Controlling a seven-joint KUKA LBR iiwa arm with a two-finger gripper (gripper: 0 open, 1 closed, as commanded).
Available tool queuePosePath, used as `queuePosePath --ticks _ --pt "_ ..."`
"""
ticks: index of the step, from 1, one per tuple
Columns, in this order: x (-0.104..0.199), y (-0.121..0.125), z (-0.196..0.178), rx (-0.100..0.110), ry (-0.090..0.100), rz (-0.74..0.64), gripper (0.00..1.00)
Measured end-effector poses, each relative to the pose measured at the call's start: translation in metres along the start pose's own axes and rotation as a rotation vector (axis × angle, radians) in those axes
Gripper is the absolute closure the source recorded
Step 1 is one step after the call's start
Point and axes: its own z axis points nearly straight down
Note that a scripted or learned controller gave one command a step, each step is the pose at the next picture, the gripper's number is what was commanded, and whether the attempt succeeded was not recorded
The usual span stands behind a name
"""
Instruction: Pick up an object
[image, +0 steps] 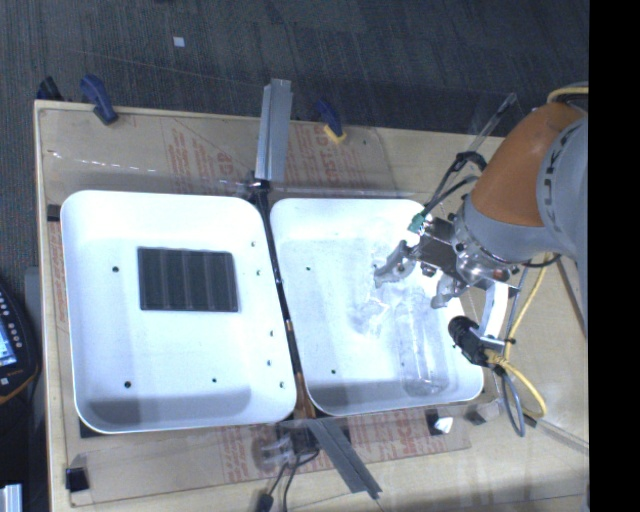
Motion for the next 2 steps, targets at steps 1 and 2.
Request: queuePosePath --ticks 1,2 --pt "-0.0307 -0.0260 -0.0436 -0.009 -0.001 -0.149 0.00" --pt "-0.0301 -0.0256 -0.0534 -0.008 -0.001 -0.155 1.00"
